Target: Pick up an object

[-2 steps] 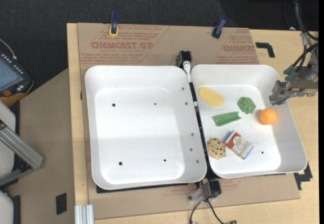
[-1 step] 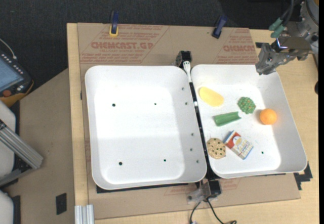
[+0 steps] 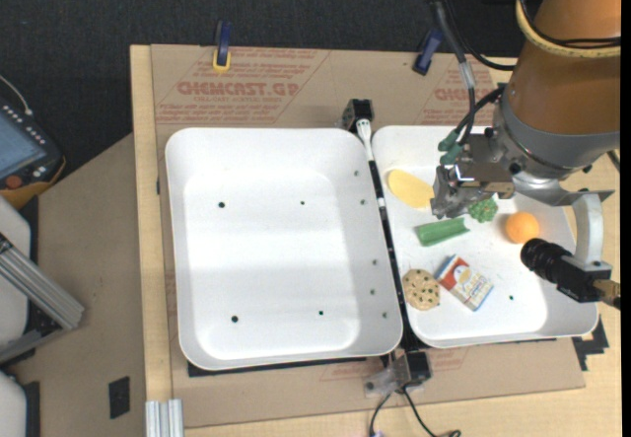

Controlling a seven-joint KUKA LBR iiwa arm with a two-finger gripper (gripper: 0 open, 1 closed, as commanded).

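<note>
The right white bin [image 3: 513, 325] holds several small items: a yellow lemon-like piece [image 3: 407, 187], a long green piece [image 3: 440, 231], a green broccoli-like piece [image 3: 484, 211], an orange ball [image 3: 522, 227], a round cookie [image 3: 422, 289] and a small red, white and blue box [image 3: 464, 283]. My gripper [image 3: 454, 205] hangs low in this bin between the yellow piece and the broccoli-like piece, just above the upper edge of the long green piece. The arm's grey and orange body covers the bin's far right corner. Nothing is visibly lifted.
The left white bin [image 3: 266, 257] lies beside the right one, with a black bar [image 3: 378, 203] along the seam between them. A black fixture [image 3: 557, 267] sits over the right bin's right rim. Blue clamps [image 3: 222, 57] pin the cardboard base at the back.
</note>
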